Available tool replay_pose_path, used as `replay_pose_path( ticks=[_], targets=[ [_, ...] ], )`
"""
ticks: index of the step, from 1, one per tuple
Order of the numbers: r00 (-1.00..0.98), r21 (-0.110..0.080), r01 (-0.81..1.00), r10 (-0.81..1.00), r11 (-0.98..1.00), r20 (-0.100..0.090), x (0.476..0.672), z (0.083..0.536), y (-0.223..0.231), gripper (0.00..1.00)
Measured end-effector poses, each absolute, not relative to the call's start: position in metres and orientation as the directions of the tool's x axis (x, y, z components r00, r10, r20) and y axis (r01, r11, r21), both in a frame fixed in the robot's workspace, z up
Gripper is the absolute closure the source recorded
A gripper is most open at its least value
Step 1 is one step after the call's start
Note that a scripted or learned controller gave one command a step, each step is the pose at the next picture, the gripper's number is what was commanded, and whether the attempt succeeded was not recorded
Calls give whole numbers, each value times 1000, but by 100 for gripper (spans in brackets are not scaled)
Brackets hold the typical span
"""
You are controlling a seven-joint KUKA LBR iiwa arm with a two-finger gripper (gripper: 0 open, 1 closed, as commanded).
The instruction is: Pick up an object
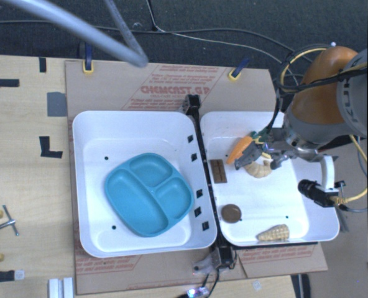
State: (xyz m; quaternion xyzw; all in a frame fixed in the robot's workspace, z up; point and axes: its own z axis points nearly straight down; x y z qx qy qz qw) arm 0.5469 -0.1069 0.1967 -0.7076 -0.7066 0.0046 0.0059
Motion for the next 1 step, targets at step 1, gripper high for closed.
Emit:
replay_pose_path(
  ticks=[1],
  targets=[
    [-2, -2, 1000, 1000, 2, 0, 550, 203, -107, 0]
  ],
)
